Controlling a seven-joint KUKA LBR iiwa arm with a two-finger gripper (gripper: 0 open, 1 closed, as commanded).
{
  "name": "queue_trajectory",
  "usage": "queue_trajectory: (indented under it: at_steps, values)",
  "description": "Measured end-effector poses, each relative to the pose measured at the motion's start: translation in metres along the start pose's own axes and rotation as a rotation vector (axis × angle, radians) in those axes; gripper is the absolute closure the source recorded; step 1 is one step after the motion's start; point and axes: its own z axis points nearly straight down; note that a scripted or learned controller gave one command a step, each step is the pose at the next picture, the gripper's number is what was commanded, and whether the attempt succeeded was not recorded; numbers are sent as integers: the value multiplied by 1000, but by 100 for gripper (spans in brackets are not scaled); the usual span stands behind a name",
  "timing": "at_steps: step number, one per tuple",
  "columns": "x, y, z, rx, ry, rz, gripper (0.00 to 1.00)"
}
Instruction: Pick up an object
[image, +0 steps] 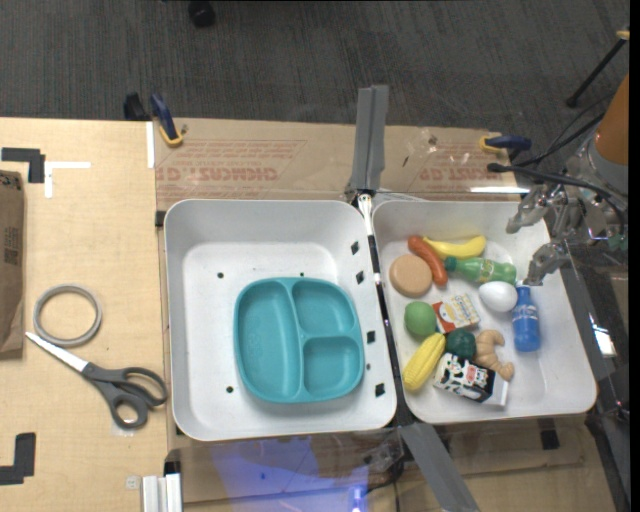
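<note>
Two white bins sit side by side on the surface (90, 200). The left bin (190, 330) holds a teal three-compartment plate (298, 340), lying flat near its centre. The right bin (570, 385) holds a cluster of toy items. A yellow banana (455, 245) lies at the far side, with a red-orange sausage (428, 260) just beside it on the left and a green bottle (482, 268) on its near side. A tan round bun (409, 275) sits at the left of the group. A white egg (497, 296) lies right of centre, touching or just beside a blue bottle (526, 326), which lies near the bin's right wall. A green round fruit (420, 319) sits near the bun, with a small red-and-white packet (459, 311) to its right. A yellow corn cob (423, 361) lies tilted at the near left of the group, beside a dark green piece (461, 342). A tan knobbly piece (491, 351) lies to the right of that. A black-and-white carton (468, 379) lies on its side at the near edge of the group. The hand (540, 240) is above the far right corner of the right bin, near the egg and blue bottle, with nothing between its fingers; whether they are spread or pressed together cannot be told. On the surface left of the bins lie a tape roll (67, 314) and scissors (105, 380).
</note>
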Motion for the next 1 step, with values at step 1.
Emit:
queue_trajectory:
  at_steps: [1]
  values:
    - [17,-15,116,1,-2,-19,0]
